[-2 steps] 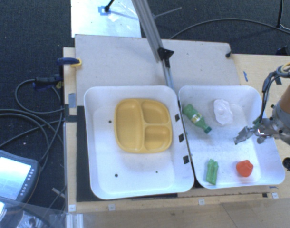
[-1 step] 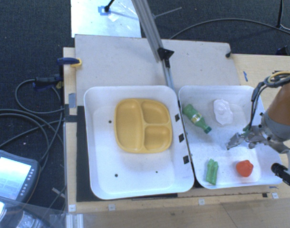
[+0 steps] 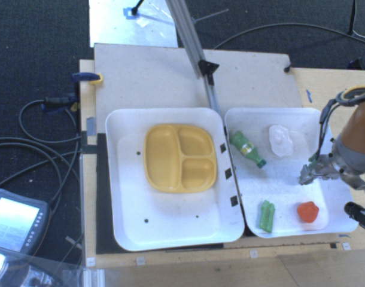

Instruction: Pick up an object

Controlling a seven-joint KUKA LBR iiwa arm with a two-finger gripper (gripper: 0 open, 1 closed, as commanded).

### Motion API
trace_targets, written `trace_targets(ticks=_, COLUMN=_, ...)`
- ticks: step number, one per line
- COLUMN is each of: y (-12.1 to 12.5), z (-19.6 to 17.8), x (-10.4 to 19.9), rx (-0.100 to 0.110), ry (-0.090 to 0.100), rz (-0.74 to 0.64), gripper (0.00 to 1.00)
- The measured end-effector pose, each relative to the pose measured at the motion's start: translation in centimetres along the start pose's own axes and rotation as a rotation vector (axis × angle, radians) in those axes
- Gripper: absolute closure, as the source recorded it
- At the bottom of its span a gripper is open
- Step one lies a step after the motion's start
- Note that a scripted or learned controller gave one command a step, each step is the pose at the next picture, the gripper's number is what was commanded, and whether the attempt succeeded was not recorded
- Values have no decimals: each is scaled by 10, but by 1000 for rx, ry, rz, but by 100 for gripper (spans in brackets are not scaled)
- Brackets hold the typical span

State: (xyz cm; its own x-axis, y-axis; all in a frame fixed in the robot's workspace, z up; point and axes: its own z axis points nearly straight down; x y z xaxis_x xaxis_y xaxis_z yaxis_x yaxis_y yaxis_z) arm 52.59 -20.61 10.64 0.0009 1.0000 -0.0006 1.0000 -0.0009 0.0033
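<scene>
The right bin [image 3: 242, 119] holds a green bottle [image 3: 247, 149] lying near its left wall, a crumpled white object [image 3: 281, 140] at the back, a green block [image 3: 266, 216] at the front and a red object [image 3: 308, 211] at the front right. My gripper [image 3: 309, 175] hangs over the right side of this bin, just above and behind the red object and to the right of the bottle. Nothing shows between its tips. The orange band of the arm [image 3: 357, 130] rises at the right edge.
The left bin [image 3: 119, 178] carries a yellow divided plate [image 3: 180, 158]. A slanted metal pole [image 3: 188, 31] crosses from the top to the gap between the bins. Cables and a tablet [image 3: 12, 220] lie on the floor at left.
</scene>
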Motion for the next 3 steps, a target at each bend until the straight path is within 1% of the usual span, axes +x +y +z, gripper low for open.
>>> trace_targets(ticks=1, y=1, z=-52, x=-11, rx=-3, ry=-3, rz=0, gripper=100)
trace_targets(ticks=3, y=-2, z=-142, x=-8, rx=-3, ry=-2, rz=-7, gripper=100)
